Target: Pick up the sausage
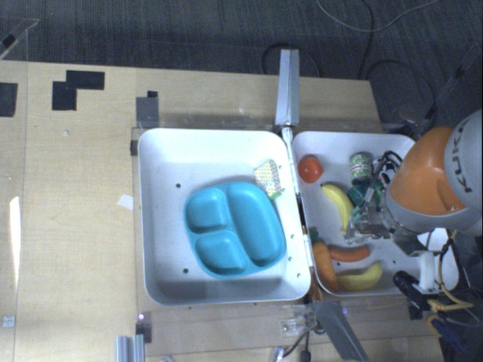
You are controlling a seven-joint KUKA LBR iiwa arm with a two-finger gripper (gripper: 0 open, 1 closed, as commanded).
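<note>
No text, label, brand, number or sign is legible anywhere. The small can (361,164) at about one o'clock in the right bin (392,143) carries a printed wrapper, and the packet (267,176) at the left bin's (158,202) two o'clock corner is patterned, but both are too small to read.

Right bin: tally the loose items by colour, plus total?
Right bin, what I can make out:
Yellow: 2, a banana and another banana
Red: 2, a tomato and the sausage
Orange: 1, a carrot
Green: 1, a can
Total: 6
</note>
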